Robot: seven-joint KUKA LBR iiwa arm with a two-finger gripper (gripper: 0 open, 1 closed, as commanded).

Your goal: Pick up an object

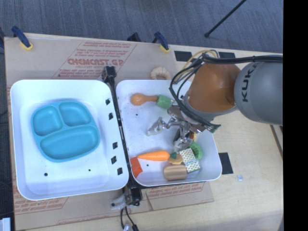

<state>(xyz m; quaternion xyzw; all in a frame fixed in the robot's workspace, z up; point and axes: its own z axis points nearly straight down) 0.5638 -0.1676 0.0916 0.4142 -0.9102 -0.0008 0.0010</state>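
My gripper (166,129) hangs low over the middle of the right bin (137,129), its metal fingers reaching left and down from the orange wrist. Several toy foods lie in this bin. An orange carrot (154,156) rests near the front wall. A tan bread piece (174,173) and a patterned block (189,160) sit at the front right. A green piece (197,151) lies just right of the fingers. An orange-and-green toy (150,99) lies at the back. I see nothing between the fingers.
The left bin (24,177) holds a blue divided plate (65,130). A red-orange wedge (135,167) leans at the right bin's front left corner. A beige ring (160,73) lies on the cardboard behind the bins. Blue clamps hold the bench's back edge.
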